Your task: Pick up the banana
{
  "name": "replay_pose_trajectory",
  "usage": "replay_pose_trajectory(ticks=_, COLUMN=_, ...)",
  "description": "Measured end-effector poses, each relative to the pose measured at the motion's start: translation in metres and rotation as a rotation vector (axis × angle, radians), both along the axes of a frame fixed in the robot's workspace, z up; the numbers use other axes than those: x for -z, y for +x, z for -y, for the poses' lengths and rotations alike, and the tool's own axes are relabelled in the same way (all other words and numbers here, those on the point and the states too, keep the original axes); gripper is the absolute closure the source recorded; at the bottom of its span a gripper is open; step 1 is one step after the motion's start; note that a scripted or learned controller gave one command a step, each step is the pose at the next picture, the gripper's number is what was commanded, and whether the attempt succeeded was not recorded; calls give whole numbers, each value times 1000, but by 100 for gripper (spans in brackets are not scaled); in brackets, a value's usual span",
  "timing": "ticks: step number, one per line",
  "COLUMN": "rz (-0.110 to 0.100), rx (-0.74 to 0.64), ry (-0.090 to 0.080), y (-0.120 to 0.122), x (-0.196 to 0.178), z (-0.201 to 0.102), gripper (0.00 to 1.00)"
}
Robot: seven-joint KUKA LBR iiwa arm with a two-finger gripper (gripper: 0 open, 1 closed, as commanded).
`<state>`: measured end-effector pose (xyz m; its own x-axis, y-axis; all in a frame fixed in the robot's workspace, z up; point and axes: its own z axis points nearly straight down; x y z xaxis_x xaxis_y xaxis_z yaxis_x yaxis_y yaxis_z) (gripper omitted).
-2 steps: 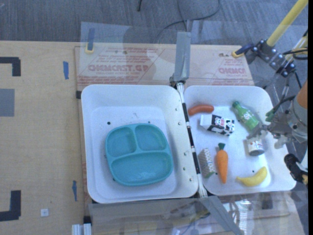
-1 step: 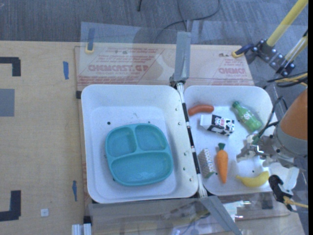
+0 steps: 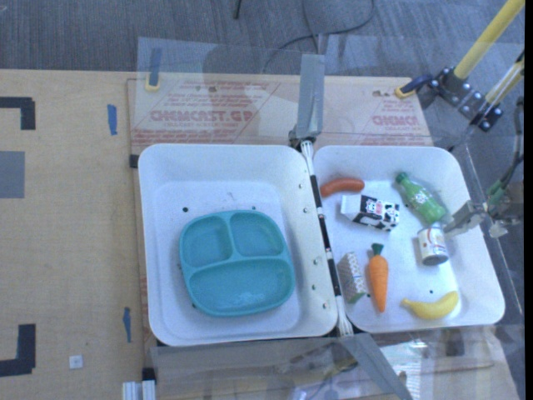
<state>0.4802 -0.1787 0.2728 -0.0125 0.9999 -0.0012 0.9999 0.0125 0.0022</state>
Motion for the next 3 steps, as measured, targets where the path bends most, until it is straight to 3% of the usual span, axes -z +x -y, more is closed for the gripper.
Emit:
replay_pose_trajectory(ticks=1, rz=-2, rx=-120, ry=1, y=-1, x=115, z=-55, gripper=0)
replay_pose_trajectory(ticks=2, rz=1, rx=-457, ry=-2, y=0, x=95, z=-10, gripper=0)
replay_pose_trajectory(ticks=3, rz=-2, rx=-419, ry=1, y=-1, x=160, z=-22, gripper=0)
